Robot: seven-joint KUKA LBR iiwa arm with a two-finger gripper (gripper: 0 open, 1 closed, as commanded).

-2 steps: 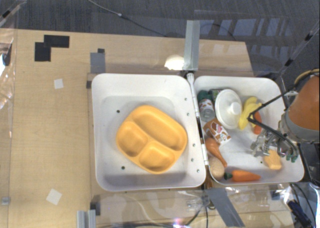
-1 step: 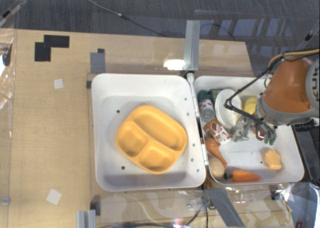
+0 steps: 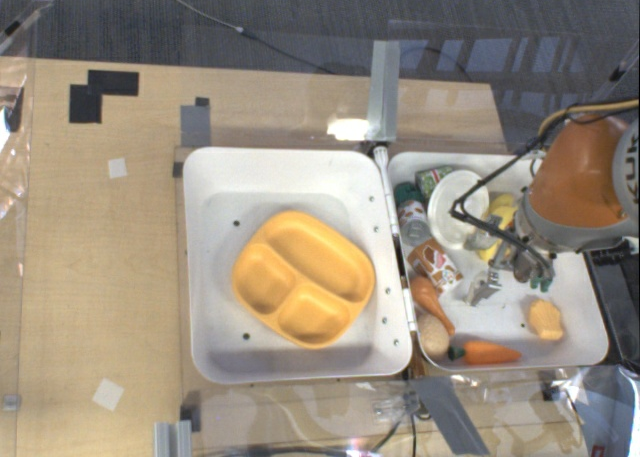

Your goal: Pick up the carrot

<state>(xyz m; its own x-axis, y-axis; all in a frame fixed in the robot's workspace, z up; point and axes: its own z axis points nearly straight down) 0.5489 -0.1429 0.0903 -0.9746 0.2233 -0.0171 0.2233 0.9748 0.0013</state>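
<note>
No label is readable. The carrot (image 3: 487, 352) lies at the right bin's (image 3: 596, 337) lower edge, bare floor above it; gripper (image 3: 489, 286) finger spread cannot be told.

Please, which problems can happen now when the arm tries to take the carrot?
The orange carrot with green top lies close to the front wall of the right white bin, leaving the gripper little room. A second, sausage-like orange piece lies nearby and could be taken by mistake. The beige potato could be knocked.
</note>
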